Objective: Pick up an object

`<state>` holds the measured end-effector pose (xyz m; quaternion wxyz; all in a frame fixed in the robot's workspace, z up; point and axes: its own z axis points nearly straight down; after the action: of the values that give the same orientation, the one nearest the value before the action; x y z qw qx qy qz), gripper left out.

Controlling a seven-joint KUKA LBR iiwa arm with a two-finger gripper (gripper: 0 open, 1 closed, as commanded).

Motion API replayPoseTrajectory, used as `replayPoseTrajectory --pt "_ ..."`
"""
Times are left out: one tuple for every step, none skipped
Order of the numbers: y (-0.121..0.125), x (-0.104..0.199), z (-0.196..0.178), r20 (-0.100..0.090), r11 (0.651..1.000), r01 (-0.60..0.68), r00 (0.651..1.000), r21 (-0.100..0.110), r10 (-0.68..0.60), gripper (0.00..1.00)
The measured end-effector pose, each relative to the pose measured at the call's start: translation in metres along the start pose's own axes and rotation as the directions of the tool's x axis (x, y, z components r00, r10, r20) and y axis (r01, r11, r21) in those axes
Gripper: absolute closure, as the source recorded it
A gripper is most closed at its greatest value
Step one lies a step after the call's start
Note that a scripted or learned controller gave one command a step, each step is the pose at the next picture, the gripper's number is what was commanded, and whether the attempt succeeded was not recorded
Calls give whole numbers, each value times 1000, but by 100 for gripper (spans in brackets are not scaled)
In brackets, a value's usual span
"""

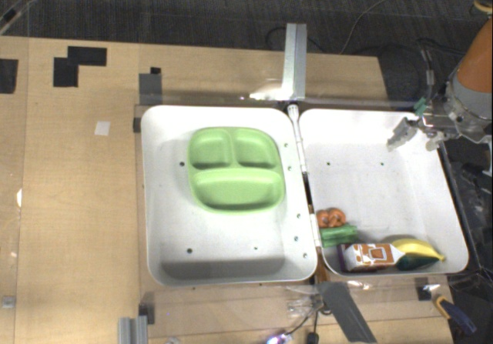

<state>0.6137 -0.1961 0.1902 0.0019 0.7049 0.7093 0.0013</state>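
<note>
Claw over right bin's far right corner, state unclear; carton, banana crowd the near edge, so wall may block a clean grab.

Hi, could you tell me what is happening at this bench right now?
A grey arm reaches in from the right, its gripper above the right bin's far corner, holding nothing. A small carton, a banana and other small items lie along that bin's near edge. A green divided plate sits in the left bin.
</note>
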Motion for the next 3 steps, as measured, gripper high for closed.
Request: replayPoseTrajectory --pt "1 -9 36 1 1000 19 1000 1 -19 0" --pt "3 -8 23 3 1000 26 1000 -5 -26 100" --pt "-15 11 -46 1 979 205 979 -2 -205 100"
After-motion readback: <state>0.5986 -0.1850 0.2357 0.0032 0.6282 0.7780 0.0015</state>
